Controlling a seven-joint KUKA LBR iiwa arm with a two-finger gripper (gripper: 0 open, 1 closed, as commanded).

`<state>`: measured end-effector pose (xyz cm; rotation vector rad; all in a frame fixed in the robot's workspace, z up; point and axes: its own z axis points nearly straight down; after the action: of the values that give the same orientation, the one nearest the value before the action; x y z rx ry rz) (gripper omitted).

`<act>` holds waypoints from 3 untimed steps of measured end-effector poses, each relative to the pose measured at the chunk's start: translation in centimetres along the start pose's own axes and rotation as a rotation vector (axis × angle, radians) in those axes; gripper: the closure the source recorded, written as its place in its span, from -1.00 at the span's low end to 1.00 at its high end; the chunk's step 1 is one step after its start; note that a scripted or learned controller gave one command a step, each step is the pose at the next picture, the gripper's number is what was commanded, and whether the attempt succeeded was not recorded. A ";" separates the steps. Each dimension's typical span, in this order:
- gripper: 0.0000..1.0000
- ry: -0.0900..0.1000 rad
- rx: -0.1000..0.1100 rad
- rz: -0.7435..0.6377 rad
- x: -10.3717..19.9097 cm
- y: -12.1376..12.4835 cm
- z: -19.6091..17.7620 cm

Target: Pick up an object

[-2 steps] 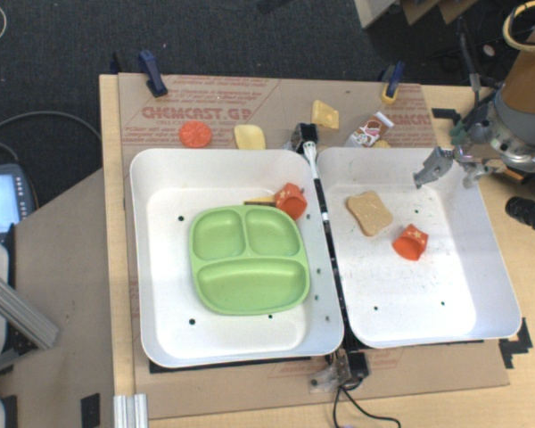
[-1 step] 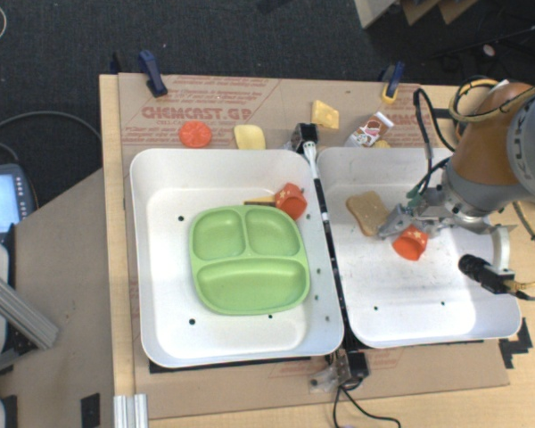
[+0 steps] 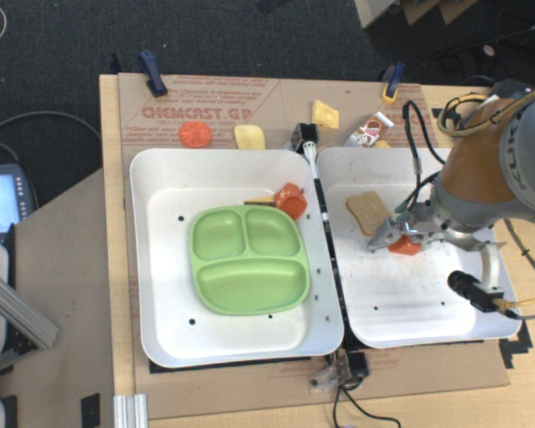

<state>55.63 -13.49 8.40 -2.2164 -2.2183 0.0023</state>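
Orange-red, a small block (image 3: 407, 247) lies in the right bin (image 3: 428, 324), towards its middle, beside a tan slice (image 3: 367, 210) nearer the bin's far-left corner. The end effector (image 3: 394, 233) sits low over the block, likely lining up a grasp; whether it's apart or clamped I cannot tell.

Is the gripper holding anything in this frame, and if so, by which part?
It cannot be told. The gripper sits low in the right bin, right beside a small red piece and a brown bread-like piece.

Glossy plastic green tray (image 3: 248, 261) (3 compartments), smooth white plastic bins (image 3: 152, 239), matt cardboard bench (image 3: 125, 114).
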 end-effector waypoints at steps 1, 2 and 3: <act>1.00 -0.003 -0.006 0.002 -0.2 0.2 -1.1; -1.00 -0.003 -0.005 0.002 -0.2 0.1 -1.0; -1.00 0.000 -0.002 -0.003 4.1 0.4 0.0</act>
<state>56.00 -9.43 8.40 -2.2144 -2.2226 0.0001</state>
